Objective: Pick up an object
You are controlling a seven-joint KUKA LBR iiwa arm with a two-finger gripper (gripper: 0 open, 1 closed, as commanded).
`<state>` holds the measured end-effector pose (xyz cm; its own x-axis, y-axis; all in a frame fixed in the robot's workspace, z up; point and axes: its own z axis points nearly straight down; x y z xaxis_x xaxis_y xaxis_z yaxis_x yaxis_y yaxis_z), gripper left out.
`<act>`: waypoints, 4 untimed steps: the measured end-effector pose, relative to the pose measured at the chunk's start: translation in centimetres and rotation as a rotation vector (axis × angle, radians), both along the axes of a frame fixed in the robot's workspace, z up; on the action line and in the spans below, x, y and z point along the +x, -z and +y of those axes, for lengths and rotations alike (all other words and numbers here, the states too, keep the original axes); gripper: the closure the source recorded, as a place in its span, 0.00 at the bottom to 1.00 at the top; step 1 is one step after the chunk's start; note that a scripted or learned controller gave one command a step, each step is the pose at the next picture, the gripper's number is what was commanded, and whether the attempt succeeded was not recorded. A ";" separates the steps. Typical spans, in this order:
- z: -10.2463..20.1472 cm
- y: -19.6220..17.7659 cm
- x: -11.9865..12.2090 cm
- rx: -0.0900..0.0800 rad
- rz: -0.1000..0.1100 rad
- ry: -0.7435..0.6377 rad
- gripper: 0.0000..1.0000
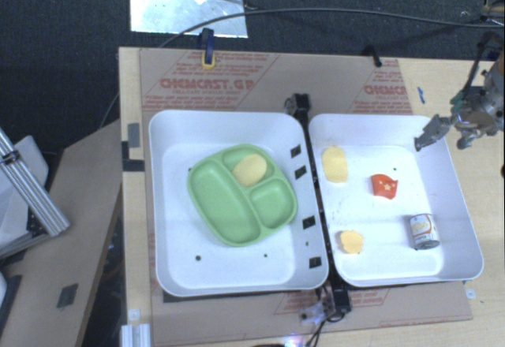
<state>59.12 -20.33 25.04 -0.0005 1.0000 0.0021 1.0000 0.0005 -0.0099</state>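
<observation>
White bins: two shallow trays side by side on a brown board, the left bin [170, 259] and the right bin [458, 259] touching along their inner edges.
Small yellow piece [351, 241]: near the front edge of the right bin, toward its inner wall.
Can [424, 231]: lying tilted by the front right corner of the right bin, silver with an orange label.
Red piece [384, 186]: about the middle of the right bin, apart from the can and the yellow things.
Yellow block [335, 165]: close to the inner wall of the right bin, toward its back half.
Green plate [237, 203]: divided into compartments, sitting at a slant in the middle of the left bin.
Yellow lump [251, 169]: resting in the plate's back compartment.
Gripper [446, 136]: above the back right corner of the right bin, fingers spread apart with nothing between them, well apart from every object.
</observation>
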 end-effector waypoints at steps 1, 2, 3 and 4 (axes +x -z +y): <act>0.1 -0.7 0.2 -0.003 -0.012 -0.003 0.00; 0.4 3.4 0.5 -0.002 -0.010 -0.003 0.00; 1.3 8.1 0.9 -0.002 -0.009 -0.006 0.00; 0.7 13.8 0.3 -0.001 -0.008 -0.001 0.00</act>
<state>59.45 -19.67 11.24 -0.0013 1.0000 0.0006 1.0000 0.0013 -0.0023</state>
